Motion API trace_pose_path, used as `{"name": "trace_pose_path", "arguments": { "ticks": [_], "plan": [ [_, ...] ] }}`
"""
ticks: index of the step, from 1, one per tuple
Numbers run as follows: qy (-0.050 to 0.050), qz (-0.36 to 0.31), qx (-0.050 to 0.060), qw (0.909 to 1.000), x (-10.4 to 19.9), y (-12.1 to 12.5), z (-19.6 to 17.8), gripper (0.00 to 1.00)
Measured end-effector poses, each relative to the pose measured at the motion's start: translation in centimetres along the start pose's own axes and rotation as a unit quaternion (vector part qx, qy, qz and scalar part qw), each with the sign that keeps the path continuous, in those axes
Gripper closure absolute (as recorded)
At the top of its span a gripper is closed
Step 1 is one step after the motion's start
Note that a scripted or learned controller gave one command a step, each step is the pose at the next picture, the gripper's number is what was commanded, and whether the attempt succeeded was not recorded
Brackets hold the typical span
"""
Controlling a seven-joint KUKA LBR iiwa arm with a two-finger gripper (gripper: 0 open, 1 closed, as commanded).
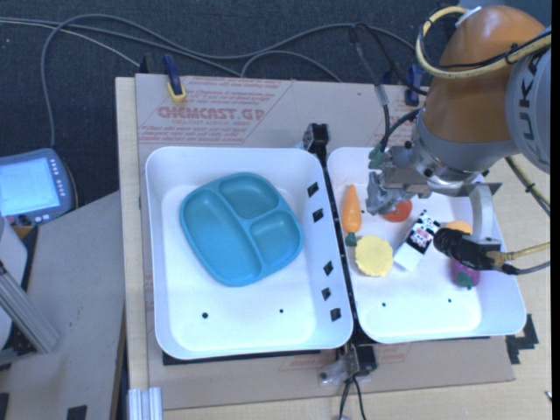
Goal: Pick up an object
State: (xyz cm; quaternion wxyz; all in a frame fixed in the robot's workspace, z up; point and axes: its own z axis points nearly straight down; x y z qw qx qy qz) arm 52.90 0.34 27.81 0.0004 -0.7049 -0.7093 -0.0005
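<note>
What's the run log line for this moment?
pincer low in right bin | beside carrot | nothing visibly held | blue tray left bin

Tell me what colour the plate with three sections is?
The divided plate is light blue, seen clearly in the camera view, in the left bin.

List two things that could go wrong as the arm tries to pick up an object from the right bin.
1. The hand hangs low among crowded toys: the carrot, the red piece and the yellow disc lie close together, so it may nudge a neighbour instead of gripping one.
2. The carrot lies near the bin wall, which could block a finger.
</note>
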Motion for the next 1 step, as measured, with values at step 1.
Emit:
{"name": "trace_pose_path", "arguments": {
  "ticks": [1],
  "plan": [
    [0.000,0.001,0.000,1.0000,4.69,2.20,2.12,1.00]
  ]
}}
